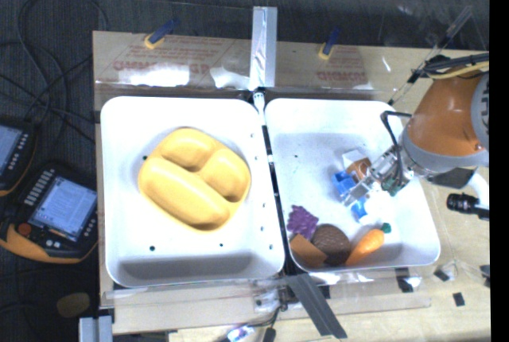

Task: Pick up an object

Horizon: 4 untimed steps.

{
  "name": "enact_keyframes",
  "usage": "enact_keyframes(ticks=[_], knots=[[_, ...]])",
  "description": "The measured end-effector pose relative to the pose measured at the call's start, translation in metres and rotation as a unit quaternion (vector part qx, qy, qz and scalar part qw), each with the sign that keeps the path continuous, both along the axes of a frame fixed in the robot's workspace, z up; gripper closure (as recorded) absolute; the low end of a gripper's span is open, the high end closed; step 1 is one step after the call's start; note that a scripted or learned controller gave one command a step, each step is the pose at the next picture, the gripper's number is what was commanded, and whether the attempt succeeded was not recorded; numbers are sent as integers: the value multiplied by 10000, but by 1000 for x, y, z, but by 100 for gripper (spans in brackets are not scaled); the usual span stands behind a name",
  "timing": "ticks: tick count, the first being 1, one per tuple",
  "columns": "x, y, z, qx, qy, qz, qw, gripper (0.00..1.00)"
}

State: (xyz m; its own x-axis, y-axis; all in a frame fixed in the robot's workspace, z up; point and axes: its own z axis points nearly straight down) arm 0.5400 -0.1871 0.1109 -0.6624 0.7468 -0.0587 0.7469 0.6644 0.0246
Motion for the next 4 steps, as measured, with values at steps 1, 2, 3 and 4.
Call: enact_keyframes(ticks=[1, 2, 3, 4], knots=[[-26, 56, 32, 159, 282, -573, 9978, 0], [-9, 26, 3, 87, 50, 6, 9999, 0], [-3, 26, 17, 68, -60, 10, 10000, 100], [-10, 32, 34, 201, 249, -2700, 9623, 100]])
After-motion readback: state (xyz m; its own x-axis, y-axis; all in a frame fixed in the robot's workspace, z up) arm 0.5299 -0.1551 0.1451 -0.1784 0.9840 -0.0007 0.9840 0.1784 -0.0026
